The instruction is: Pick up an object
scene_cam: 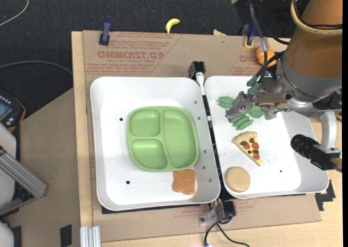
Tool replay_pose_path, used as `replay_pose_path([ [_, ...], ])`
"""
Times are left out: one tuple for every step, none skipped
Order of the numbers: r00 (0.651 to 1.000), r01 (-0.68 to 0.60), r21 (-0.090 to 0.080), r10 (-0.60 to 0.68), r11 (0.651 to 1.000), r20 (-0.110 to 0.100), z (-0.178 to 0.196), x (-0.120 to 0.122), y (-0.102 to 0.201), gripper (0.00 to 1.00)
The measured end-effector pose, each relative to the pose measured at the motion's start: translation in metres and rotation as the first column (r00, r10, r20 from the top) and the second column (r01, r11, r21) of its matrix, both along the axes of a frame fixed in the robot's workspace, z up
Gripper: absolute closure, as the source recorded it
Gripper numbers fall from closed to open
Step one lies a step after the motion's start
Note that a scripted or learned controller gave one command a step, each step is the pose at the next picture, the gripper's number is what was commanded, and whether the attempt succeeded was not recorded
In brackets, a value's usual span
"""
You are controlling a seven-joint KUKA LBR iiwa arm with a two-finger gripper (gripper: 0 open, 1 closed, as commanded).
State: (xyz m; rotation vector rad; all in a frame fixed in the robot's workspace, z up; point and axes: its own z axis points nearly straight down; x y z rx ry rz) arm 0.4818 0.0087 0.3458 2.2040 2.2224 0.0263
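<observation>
Green leafy toy under gripper, right bin.
Jaw state impossible to tell; pizza slice just nearer.

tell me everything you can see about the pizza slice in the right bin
The pizza slice is a small toy wedge, plastic-looking, with a yellow top, red round spots like pepperoni and a tan crust edge. It lies flat on the floor of the right bin, its tip pointing toward the near right. It lies apart from the green leafy toy behind it and the round tan piece in front.
</observation>
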Motion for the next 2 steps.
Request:
replay_pose_path([
  [1.000,0.006,-0.005,-0.007,1.000,-0.016,0.002,-0.002,-0.003,1.00],
  [1.000,0.002,-0.001,-0.002,1.000,-0.007,0.097,-0.002,0.040,1.00],
])
